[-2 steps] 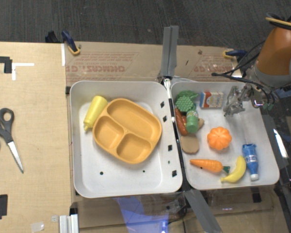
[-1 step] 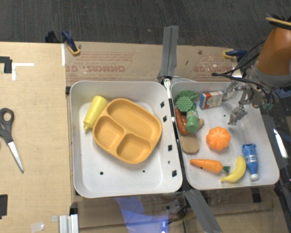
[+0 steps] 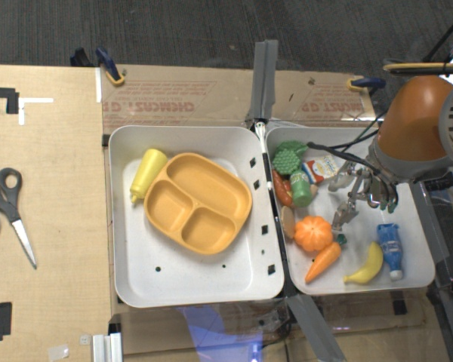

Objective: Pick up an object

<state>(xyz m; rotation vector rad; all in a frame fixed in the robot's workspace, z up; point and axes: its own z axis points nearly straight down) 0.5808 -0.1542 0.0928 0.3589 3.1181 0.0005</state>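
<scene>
My gripper point(image 3: 360, 206) hangs over the middle of the right bin point(image 3: 419, 277), open, with nothing between its fingers. One fingertip point(image 3: 340, 219) points down-left, just above and right of an orange point(image 3: 313, 234). Below the orange lies a carrot point(image 3: 323, 261). A banana point(image 3: 366, 266) and a blue bottle point(image 3: 389, 249) lie at the bin's lower right. Along the left wall sit a green leafy toy point(image 3: 289, 157), a green piece point(image 3: 300, 189), a red piece point(image 3: 282, 192) and a white packet point(image 3: 321, 170).
The left bin point(image 3: 136, 277) holds a yellow divided plate point(image 3: 198, 202) and a yellow squeeze bottle point(image 3: 147, 173). Scissors point(image 3: 11, 210) lie on the wooden bench at far left. A grey divider bar point(image 3: 263, 81) runs between the bins at the back.
</scene>
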